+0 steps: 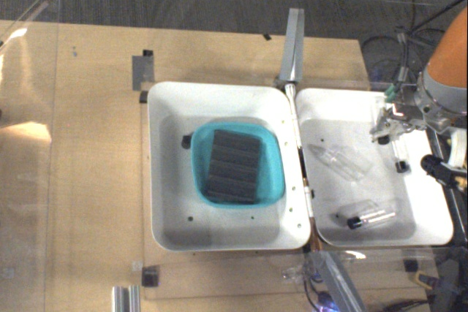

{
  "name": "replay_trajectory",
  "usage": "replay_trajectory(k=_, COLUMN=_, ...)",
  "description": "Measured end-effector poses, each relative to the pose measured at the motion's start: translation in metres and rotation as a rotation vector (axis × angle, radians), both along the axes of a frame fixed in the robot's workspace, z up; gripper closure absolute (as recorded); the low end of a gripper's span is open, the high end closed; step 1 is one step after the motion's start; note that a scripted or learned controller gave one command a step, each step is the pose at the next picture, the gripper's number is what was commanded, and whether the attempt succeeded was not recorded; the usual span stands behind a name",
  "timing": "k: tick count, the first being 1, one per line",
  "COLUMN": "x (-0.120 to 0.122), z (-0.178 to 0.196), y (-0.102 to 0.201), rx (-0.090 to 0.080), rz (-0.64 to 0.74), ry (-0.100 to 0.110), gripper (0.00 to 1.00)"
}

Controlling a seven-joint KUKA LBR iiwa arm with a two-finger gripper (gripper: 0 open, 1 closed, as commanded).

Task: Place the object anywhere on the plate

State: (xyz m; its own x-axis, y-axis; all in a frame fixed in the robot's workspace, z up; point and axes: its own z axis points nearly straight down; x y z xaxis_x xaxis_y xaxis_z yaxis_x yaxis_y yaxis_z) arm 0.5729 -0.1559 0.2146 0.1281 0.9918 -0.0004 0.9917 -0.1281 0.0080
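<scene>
Dark ridged block (pixel 234 163) rests on the turquoise plate (pixel 273 173) in the left bin (pixel 167 157), well apart from the gripper (pixel 398 129) over the right bin (pixel 431 223). Placement looks done; next, retreat. Gripper state cannot be told.

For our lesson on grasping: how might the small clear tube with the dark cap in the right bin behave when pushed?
The capped tube lies on its side and looks round, so it would probably roll. Its clear, glossy body suggests it is light and somewhat slippery.
</scene>
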Motion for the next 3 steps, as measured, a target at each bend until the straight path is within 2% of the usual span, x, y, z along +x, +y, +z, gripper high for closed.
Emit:
replay_trajectory(k=1, x=-0.022, z=-0.007, y=0.108, rx=0.001, rz=0.11, ry=0.004, gripper=1.0)
replay_trajectory(k=2, x=-0.034, z=-0.029, y=0.169, rx=0.001, rz=0.295, ry=0.002, gripper=1.0)
replay_trajectory(k=3, x=-0.033, z=-0.029, y=0.168, rx=0.0, rz=0.295, ry=0.002, gripper=0.0)
